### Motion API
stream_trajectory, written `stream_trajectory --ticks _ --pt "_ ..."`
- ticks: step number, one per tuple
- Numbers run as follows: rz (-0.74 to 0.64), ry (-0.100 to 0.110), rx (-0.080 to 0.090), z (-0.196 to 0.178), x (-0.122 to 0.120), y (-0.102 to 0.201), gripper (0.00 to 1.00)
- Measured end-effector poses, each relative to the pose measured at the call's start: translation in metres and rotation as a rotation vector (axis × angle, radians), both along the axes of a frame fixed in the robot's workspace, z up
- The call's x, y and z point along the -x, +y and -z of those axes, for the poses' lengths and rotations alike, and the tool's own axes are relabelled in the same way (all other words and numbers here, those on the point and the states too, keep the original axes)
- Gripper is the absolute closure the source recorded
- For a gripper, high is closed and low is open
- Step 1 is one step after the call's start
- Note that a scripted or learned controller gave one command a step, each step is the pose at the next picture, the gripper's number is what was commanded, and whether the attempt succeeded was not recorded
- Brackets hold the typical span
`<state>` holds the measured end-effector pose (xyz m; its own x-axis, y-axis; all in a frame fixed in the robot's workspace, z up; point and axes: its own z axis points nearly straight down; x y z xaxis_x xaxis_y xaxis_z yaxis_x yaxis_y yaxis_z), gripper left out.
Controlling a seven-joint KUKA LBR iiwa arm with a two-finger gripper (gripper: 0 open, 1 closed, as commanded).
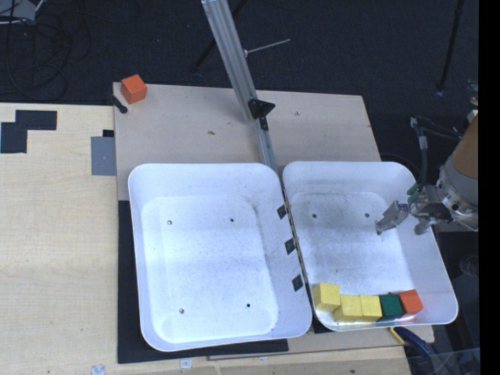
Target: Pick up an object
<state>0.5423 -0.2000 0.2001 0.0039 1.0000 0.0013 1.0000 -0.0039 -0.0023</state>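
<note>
**Yellow, green and orange blocks wait along the right bin's near wall**

Yellow blocks point(348, 303), a green block point(391, 306) and an orange block point(410, 301) sit in a touching row in the near corner of the right bin point(344, 186), hard against its front wall. The pincer point(408, 217) hangs over the right edge of that bin, well apart from the row, with nothing visibly between its fingers point(388, 221); how far they are spread I cannot tell from this angle.

Picking one up looks best done from an end of the row. The leftmost yellow block has bare bin floor to its left and behind it, so a finger could come down there. The other finger would have to fit beside its neighbour, so turning the grip to close front-to-back may serve better, though the bin wall crowds the front side. The sloped wall is likely the chief obstacle: a descent too near it could strike the rim or skate a finger off.

Elsewhere, the left bin point(207, 186) lies alongside, a slanted aluminium rail point(234, 61) rises behind the bins, and another orange cube point(133, 88) rests on the counter point(187, 123), far from the arm.
</note>
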Motion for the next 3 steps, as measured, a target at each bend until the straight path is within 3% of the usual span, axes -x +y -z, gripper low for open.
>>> stream_trajectory --ticks 1,2,3 --pt "-0.005 -0.002 0.003 0.11 -0.011 0.067 0.0" --pt "-0.008 -0.005 0.001 0.108 -0.05 0.103 0.0" --pt "-0.009 -0.004 0.002 0.109 -0.092 0.09 0.0"
